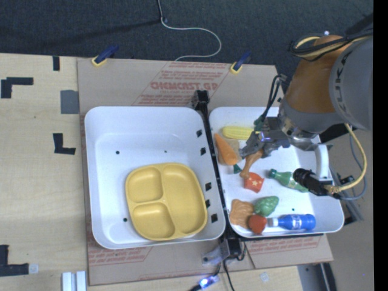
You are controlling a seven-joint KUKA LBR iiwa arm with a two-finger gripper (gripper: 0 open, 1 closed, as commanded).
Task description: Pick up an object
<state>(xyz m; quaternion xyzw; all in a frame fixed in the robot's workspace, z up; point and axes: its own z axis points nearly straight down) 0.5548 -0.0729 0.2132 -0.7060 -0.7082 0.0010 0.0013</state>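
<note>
Orange and green toy food crowds the right bin point(330, 220), and that is where the gripper point(259, 143) is working, low among the pieces just right of the carrot point(226, 151) and below the corn cob point(237, 131). A slim brownish piece point(252, 162) slants down from under its tip, but whether that piece is actually between the fingers I cannot tell (the wrist hides the fingertips), so I would judge the pick as not yet shown done: nothing is seen lifted clear of the bin.

What remains, as I read it, is to close on one item and raise it.

By count, the surface carries two white bins. In the left bin point(103, 132) lies one yellow divided plate point(165, 200). The right bin holds one corn cob, one carrot, the brownish piece, one small orange-red block point(253, 182), one green bottle point(287, 179), one green leafy piece point(266, 204), one tan slice point(240, 211), one red ball-like piece point(257, 224) and one blue bottle point(295, 222).
</note>
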